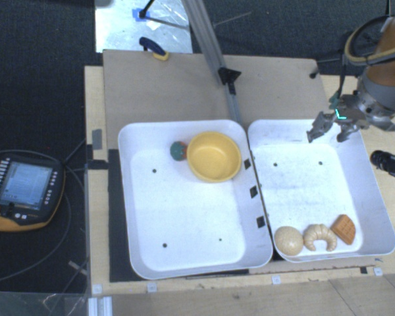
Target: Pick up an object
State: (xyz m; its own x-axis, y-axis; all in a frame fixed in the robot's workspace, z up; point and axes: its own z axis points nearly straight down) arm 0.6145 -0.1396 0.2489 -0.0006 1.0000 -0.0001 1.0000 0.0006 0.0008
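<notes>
While the grey arm with its orange band (390,71) reaches in from the right, the two-finger gripper (329,130) hangs over the far right corner of the right-hand shallow white bin (303,176), its two dark fingers spread apart with nothing between them.

Seen from the fixed overhead camera, every candidate lies away from the tool. Well apart from it, along the near wall of the same bin, sit three bakery-like pieces in a row: a pale round bun (289,240), a curved tan croissant (320,236) just beside it, and a small orange-brown waffle-patterned square (343,228) at the end closest to the arm's side. Across the divide, in the left-hand white bin (184,242), a yellow plastic bowl (214,156) stands upright with a small dark green ball (178,151) touching or nearly touching its far side from the tool.

To do this step well, the gripper probably should travel down the bin toward the near row and settle squarely above one piece, jaws aligned across its narrow width. The waffle square looks the easiest reach; the bun and croissant sit so close together that a finger could land between them and nudge both.

No brand, label or readable writing is visible; the screen of the orange-edged handheld pendant (21,191) left of the bench is too blurred to read.
</notes>
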